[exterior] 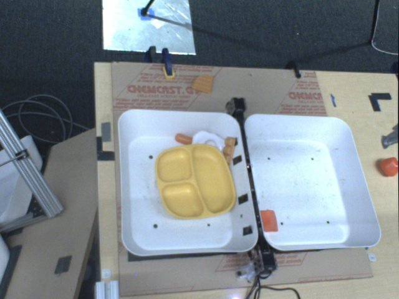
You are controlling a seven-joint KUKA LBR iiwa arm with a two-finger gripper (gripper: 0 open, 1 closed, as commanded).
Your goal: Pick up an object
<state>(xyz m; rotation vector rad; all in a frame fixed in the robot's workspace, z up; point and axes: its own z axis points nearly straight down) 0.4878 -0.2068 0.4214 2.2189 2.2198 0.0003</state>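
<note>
The left bin (134,167) holds a yellow divided plate (194,182) lying flat in its middle. Behind the plate lie a small orange sausage-shaped piece (183,139), a white object (207,139) and a short tan piece (229,148) near the bin's right wall. In the right bin (349,185) a small orange-red block (269,220) sits in the near left corner.
A tan piece (202,83) lies on the cardboard behind the left bin. At the bench's right edge a grey metal part (390,136) pokes in, with a small orange-red thing (388,166) just below it. Black clips (236,106) join the bins.
</note>
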